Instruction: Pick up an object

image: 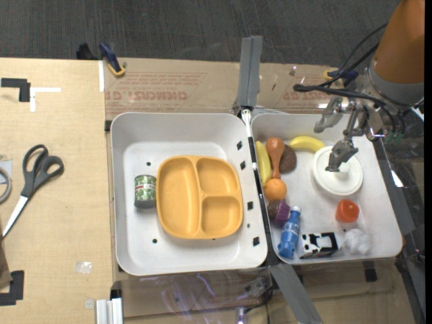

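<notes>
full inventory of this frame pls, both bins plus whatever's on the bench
divided plate: 1, yellow-orange, left bin centre
can: 1, green label, left bin, touching the plate's left edge
bananas: 2, yellow, right bin; one at top, one along left wall
drumstick toy: 1, brown, right bin upper left
orange: 1, right bin left side
bottle: 1, blue, right bin lower left
white disc: 1, right bin centre
red-orange object: 1, right bin, right side
black-and-white toy: 1, right bin bottom
scissors: 1, black handles, bench left
gripper: 1, grey, above the white disc
</notes>
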Action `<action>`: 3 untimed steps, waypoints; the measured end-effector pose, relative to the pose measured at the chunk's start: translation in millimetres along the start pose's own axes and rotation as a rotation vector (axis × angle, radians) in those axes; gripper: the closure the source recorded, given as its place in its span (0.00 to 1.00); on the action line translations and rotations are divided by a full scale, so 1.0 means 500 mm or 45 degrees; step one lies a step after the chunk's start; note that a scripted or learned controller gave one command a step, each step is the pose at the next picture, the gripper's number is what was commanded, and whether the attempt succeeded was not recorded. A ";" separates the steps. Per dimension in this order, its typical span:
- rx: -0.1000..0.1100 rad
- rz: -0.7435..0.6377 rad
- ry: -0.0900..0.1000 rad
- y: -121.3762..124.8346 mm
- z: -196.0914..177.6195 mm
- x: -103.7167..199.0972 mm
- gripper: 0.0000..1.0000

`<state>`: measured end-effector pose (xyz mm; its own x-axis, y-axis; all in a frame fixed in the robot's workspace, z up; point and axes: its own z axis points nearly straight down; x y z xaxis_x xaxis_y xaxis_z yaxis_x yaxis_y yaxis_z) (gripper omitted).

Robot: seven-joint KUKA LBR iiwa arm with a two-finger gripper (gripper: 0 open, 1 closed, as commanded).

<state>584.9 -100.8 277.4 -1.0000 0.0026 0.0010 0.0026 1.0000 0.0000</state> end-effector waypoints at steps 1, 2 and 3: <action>0.000 0.328 -0.001 -0.004 0.270 -0.063 0.00; -0.001 0.557 -0.014 0.012 0.361 -0.121 0.00; 0.000 0.629 -0.009 -0.136 0.367 -0.108 0.00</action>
<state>638.6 -169.0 93.9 -0.8790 0.4767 -0.0057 0.4767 0.8791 0.0011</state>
